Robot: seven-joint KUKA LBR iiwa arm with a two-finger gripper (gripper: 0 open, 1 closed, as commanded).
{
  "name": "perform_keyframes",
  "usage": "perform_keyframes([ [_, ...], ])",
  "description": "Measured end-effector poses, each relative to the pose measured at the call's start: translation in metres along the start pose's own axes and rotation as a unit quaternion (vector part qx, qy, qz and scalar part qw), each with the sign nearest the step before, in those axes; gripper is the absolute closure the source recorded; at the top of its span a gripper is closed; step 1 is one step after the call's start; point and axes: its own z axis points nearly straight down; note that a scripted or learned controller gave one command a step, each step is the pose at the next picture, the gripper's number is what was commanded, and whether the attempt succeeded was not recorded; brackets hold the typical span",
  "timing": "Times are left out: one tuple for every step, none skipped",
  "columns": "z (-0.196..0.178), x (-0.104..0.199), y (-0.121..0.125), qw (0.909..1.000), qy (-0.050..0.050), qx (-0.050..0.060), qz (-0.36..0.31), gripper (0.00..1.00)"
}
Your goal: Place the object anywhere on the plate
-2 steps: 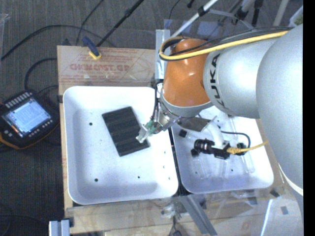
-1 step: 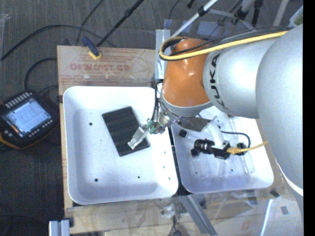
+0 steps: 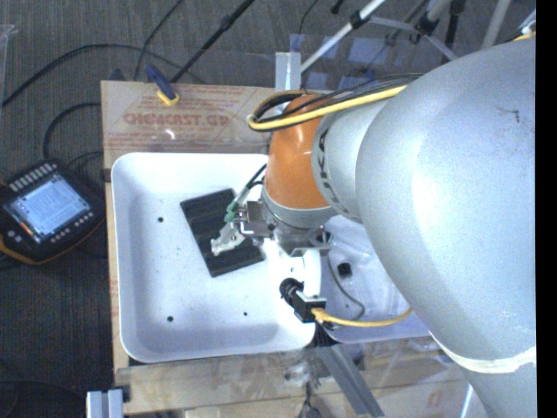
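A black rectangular plate lies tilted in the left white bin, towards its right side. The gripper hangs over the plate's right half, under the orange band of the arm. At its tip, over the plate, sits a small pale piece. Whether that piece is the object or part of the gripper is unclear, and so is whether it touches the plate.
The big grey arm covers most of the right bin. A yellow and black cable loops low by the bins' shared wall. Off the bench at left lies a teach pendant. A blue clamp sits on the wooden back edge.
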Motion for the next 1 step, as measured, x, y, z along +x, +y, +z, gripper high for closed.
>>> perform_keyframes([
  [0.0000, -0.0001, 0.0000, 1.0000, 0.000, 0.000, 0.000, 0.00],
])
